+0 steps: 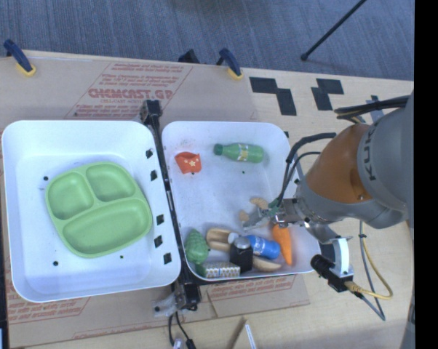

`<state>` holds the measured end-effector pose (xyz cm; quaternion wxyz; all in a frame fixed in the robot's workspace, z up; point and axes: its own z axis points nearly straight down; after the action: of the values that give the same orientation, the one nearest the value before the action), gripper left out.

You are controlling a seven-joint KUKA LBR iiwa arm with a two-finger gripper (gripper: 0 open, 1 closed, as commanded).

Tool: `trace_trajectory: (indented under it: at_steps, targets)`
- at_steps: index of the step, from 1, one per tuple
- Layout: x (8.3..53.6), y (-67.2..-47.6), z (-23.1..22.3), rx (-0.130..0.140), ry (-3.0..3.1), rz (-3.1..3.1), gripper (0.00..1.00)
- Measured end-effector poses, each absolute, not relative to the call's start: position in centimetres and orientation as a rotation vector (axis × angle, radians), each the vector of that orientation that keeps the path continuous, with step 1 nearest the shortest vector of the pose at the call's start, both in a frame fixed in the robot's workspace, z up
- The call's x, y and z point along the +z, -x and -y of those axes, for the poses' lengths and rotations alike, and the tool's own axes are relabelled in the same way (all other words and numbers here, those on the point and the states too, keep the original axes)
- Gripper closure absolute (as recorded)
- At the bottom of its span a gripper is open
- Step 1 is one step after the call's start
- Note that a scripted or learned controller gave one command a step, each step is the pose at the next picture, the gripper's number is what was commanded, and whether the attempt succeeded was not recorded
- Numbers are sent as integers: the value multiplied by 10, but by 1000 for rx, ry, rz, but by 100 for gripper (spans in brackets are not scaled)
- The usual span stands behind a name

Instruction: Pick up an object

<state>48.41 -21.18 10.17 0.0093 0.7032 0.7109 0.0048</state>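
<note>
Brown cardboard-covered bench, bearing two shallow white bins side by side. Left bin holding a green divided tray, three compartments, lying a little askew. Right bin crowded along its near edge, sparser toward the far wall. Grey arm with orange band, reaching in over the right bin's right rim. Claw low over the near right part of that bin, just beside an orange carrot; spread of the claw not readable from here, nothing visibly gripped. Green bottle lying flat near the far wall, well apart from the claw. Near edge: green leafy toy, tan bread-like piece, blue object, black item, packed close together. Small red piece alone at the far left.
</note>
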Motion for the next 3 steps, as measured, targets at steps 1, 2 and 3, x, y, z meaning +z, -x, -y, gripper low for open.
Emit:
trace_trajectory:
  at_steps: [1,2,3]
  targets:
    - [113,-486,212,17,-2188,-2222,100]
    - [114,-488,211,21,-2183,-2224,0]
    - [98,-484,211,15,-2195,-2221,0]
